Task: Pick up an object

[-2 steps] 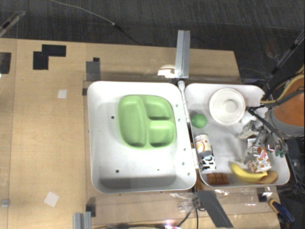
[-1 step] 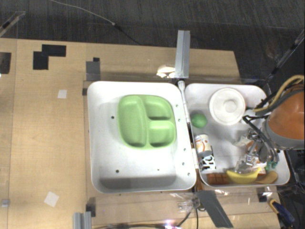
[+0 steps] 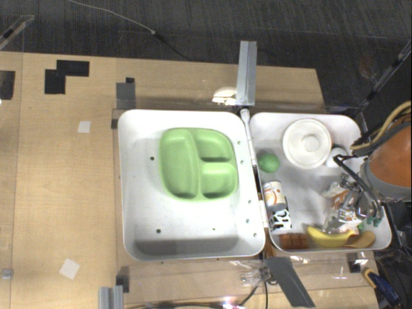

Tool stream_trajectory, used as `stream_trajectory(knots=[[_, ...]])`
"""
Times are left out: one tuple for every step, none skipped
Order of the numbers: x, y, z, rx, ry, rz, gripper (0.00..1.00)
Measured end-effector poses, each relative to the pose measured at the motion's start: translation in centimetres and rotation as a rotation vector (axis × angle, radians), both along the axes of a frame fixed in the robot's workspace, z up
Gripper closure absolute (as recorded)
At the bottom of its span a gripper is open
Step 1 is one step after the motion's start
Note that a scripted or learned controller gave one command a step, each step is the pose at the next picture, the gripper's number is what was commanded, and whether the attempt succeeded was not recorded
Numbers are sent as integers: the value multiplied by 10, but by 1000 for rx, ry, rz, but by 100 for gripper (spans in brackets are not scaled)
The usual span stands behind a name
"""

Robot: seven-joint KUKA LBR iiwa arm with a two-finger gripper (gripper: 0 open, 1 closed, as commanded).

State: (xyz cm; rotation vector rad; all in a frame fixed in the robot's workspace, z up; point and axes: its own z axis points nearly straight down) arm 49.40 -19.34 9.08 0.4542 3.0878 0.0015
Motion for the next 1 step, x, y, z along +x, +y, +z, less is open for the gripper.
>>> stream_trajectory(knots=[[0,13,0,2,-1,-229,0]])
